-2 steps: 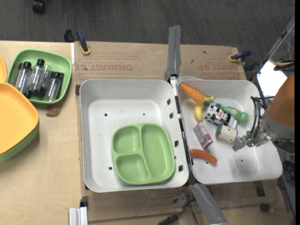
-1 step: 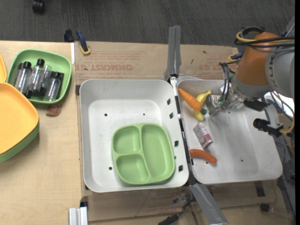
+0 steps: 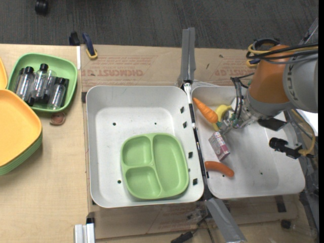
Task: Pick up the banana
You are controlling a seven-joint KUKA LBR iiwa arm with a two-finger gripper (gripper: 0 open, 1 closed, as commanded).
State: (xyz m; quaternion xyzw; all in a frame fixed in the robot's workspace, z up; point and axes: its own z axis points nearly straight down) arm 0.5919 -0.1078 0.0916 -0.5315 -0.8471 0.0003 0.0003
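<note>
Though my gripper (image 3: 234,119) sits low in the right bin (image 3: 263,181), just beside the banana (image 3: 223,111), nothing shows the fruit lifted yet, so the pick remains to do. My arm reaches in from beyond the banana, wrist bent steeply down. The grip's state I cannot tell.

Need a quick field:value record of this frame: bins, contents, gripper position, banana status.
left bin: holds a green divided tray
right bin: holds banana, carrot, small pink packet, orange sausage-like item
banana: yellow, near the bin's back wall, partly hidden by the gripper
carrot: just left of the banana
pink packet: below the gripper
sausage-like item: by the bin's left wall, near front
gripper: down in the right bin, beside the banana
grasp: cannot tell
</note>
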